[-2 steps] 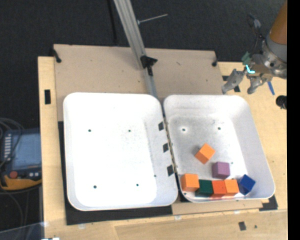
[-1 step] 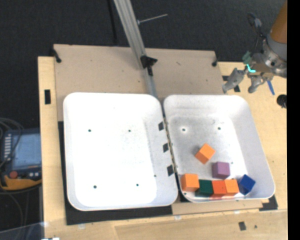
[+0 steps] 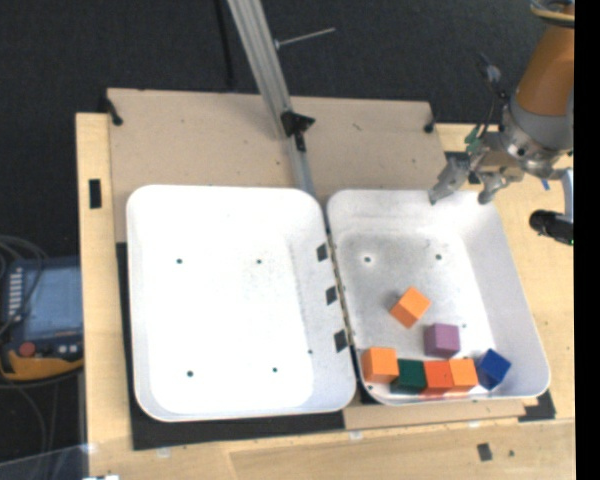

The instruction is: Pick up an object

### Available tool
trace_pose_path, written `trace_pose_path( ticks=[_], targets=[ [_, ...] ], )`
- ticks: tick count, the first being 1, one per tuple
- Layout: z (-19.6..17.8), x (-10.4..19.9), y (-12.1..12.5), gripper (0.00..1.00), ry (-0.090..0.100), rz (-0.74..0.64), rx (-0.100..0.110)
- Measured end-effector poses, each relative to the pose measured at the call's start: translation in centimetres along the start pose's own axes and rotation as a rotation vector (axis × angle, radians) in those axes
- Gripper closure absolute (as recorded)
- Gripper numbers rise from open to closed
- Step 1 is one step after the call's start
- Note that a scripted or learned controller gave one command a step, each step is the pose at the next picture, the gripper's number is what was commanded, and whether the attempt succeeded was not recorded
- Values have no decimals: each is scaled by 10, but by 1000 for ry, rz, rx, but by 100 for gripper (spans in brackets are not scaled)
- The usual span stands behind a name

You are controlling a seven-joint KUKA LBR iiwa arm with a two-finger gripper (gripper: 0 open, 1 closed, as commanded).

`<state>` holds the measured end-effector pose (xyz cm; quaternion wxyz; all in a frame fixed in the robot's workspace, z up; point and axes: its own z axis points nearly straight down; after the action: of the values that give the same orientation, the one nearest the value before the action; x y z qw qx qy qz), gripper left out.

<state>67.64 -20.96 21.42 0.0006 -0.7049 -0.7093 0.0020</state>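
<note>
Several small blocks lie in the right bin [image 3: 380, 228]. An orange block [image 3: 410, 307] sits alone near the bin's middle, and a purple block [image 3: 441, 339] lies just below it. Along the front wall stand an orange block [image 3: 381, 364], a green block [image 3: 411, 376], two more orange blocks [image 3: 449, 375] and a blue block [image 3: 493, 367]. My gripper [image 3: 466, 190] hangs open over the bin's far right corner, well above and behind the blocks, with nothing between its fingers.
The left bin [image 3: 230, 298] lies beside the right one, joined by dark clips along the shared edge. A slanted metal rail [image 3: 270, 73] rises behind the bins. A pendant with cables [image 3: 35, 318] rests off the bench's left side.
</note>
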Motion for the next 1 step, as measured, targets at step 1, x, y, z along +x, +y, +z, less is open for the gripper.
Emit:
trace_pose_path(
  ticks=[1],
  targets=[
    [62, -1, 3, 0, 0, -3, 1]
  ],
)
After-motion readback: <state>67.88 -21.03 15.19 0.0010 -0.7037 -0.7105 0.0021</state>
